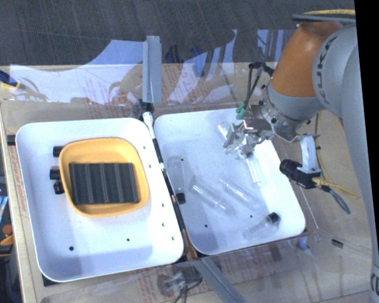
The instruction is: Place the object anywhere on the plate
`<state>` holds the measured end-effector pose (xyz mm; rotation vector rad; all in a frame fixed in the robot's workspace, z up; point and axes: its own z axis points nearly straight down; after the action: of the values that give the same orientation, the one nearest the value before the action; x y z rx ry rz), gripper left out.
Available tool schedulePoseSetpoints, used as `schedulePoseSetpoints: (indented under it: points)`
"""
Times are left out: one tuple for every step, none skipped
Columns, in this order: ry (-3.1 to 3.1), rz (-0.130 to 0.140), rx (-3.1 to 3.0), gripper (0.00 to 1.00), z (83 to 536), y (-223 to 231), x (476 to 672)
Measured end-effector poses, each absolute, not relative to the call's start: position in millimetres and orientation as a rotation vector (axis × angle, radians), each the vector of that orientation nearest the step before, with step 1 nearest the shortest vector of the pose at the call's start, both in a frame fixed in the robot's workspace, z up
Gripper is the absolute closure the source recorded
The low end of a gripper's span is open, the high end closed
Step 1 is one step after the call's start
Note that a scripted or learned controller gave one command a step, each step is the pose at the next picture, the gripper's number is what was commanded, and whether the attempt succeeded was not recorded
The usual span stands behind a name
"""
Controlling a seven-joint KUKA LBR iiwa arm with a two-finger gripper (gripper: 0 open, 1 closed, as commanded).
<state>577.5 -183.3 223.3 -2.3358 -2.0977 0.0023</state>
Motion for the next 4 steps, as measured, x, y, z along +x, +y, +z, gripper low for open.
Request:
schedulePoseSetpoints:
  points:
    - [-2.375, 0.003, -2.049, 1.00, 185.8, -151.5, 556.7]
    - [-2.573, 0.003, -1.795, 1.00, 207.7, -98.9, 542.8]
    - [-2.733, 0.001, -1.549, 1.00, 210.8, -38.9, 565.2]
    - [-2.732, 0.002, -1.551, 0.00, 210.8, -39.5, 565.2]
